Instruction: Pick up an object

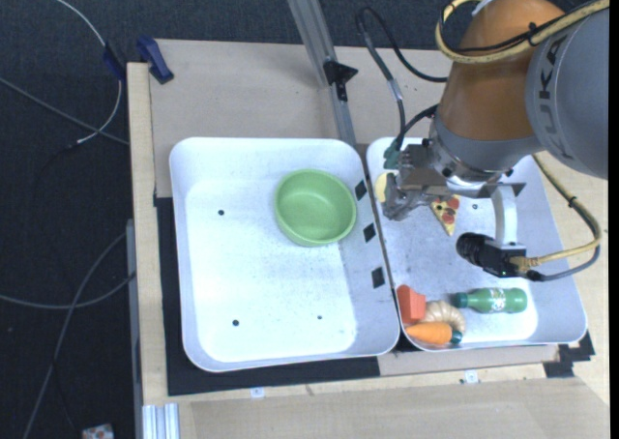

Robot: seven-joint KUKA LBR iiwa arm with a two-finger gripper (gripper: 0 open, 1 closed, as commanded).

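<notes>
- Carrying two shallow white bins side by side, a pale wooden bench (242, 89) stands on dark carpet, where thin cables trail at the left.
- A blue clip (153, 58) sits at the bench's far left corner, and a slim metal post (314, 36) rises at a slant from behind the bins.
- The left bin (242, 331) holds a green bowl (314, 207), upright and open side up, in its far right part near the wall shared with the other bin.
- The right bin (556, 263) holds a green bottle (495, 301) lying on its side near the front edge; its long axis runs left to right, with the cap end pointing left.
- Just left of the bottle, in the front left corner of that bin, lie an orange carrot-like piece (429, 334), a red block (411, 304) and a tan lump (447, 312), close together and touching.
- A small yellow and red thing (446, 214) lies partly under the arm; what it is cannot be told.
- The grey arm (580, 89), with its orange band (498, 70), comes in from the right and bends down over the far left part of the right bin.
- The hand (395, 197) hangs there beside the dividing wall, something yellowish at its tips; whether its grip is wide, narrow or holding cannot be told.
</notes>
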